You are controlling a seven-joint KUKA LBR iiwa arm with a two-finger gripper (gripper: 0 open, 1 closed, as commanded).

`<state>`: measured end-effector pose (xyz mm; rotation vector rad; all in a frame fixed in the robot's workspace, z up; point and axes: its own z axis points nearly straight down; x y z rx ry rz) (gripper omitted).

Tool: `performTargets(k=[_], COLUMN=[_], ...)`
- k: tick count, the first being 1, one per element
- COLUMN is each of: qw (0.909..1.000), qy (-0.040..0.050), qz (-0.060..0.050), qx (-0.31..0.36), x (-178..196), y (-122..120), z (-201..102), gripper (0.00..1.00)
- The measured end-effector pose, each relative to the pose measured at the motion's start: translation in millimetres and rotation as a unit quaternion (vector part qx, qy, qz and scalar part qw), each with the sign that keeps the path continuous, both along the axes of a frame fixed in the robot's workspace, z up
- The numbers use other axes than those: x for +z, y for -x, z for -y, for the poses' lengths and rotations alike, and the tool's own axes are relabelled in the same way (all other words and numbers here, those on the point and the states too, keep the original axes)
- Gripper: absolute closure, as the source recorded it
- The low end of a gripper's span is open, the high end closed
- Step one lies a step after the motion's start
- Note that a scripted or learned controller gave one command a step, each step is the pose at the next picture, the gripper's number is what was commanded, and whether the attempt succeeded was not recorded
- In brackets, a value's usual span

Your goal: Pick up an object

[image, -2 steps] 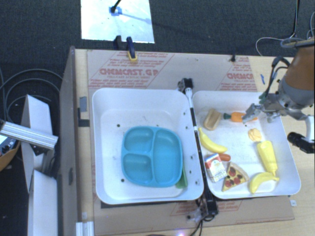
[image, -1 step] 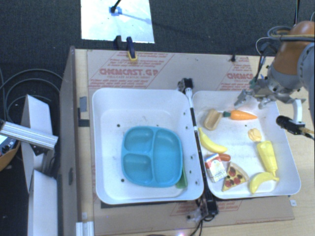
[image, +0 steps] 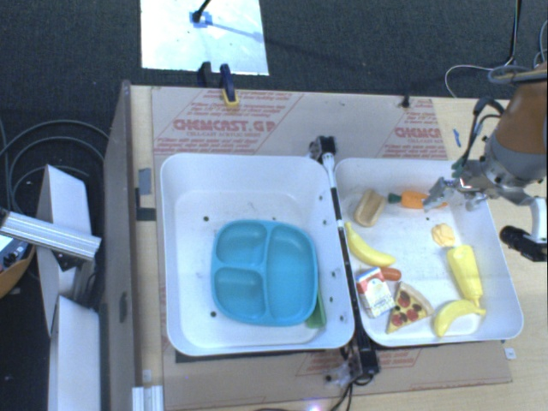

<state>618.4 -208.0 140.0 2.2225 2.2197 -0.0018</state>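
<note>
A blue tray (image: 264,272) lies in the left bin (image: 193,187), the right bin (image: 505,302) holds a banana (image: 366,248) and a carrot (image: 409,199), and the gripper (image: 447,190), its opening impossible to tell, hovers just beside the carrot.

You're looking at a robotics lab. Desk (image: 257,118) w/ two white bins (image: 248,174), loose cables (image: 34,157), dark carpet (image: 360,24).

- Blue tray (image: 264,272) in a white bin (image: 184,195).
- Yellow bananas (image: 368,250) and (image: 455,314).
- Orange carrot (image: 413,199) with a green tip.
- Tan bread (image: 369,207).
- Pizza slice (image: 408,307): brown crust, red spots.
- Table (image: 257,122): tan with red lettering.
</note>
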Motion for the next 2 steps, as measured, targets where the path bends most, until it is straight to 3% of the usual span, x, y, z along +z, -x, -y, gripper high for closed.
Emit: performTargets(k=[1,2], qw=[1.0,1.0], qy=[-0.0007,0.0], qz=[0.007,0.001], qx=[0.003,0.0], x=[-41.5,8.6], y=[-44.3,16.5], z=[-15.1,-6.3], gripper=[0.0,0.0])
